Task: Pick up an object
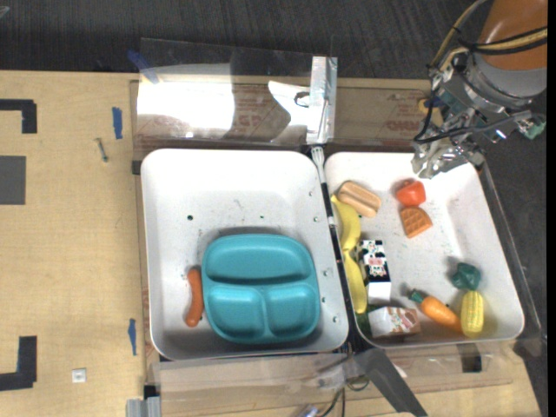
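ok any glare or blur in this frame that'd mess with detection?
Camera view: strong glare washes out the clear panel behind the left bin; the bin floors are evenly lit with soft shadows; the gripper looks slightly blurred, while the teal tray and the toy food, such as the corn, are fairly sharp.

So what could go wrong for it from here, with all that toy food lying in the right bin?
The gripper hangs near the right bin rim, so descending there might clip it. The tomato and waffle piece nearly touch, so it might nudge one while grabbing the other.
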{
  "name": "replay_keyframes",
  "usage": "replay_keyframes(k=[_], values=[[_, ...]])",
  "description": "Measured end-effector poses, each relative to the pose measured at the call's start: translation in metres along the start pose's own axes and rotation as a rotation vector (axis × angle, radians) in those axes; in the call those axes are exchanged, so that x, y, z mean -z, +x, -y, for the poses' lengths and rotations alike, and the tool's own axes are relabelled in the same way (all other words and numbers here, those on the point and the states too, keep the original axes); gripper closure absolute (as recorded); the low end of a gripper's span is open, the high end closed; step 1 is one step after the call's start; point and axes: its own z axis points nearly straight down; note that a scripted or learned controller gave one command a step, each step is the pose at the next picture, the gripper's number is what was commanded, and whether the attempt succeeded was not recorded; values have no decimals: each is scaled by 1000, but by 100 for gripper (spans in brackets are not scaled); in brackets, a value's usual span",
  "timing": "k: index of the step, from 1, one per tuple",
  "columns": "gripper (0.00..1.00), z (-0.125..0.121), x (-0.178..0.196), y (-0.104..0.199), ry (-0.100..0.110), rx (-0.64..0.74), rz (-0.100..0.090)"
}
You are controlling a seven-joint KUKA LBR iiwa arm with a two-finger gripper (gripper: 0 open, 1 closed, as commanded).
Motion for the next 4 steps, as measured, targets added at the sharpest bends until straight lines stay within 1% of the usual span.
replay_keyframes(k=[1, 2, 3, 4], values=[[100, 27, 31, -8, 5, -121, 6], [100, 40, 17, 2, 0, -35, 0], [100, 46, 15, 7, 2, 48, 1], [100, 59, 24, 17, 5, 119, 4]])
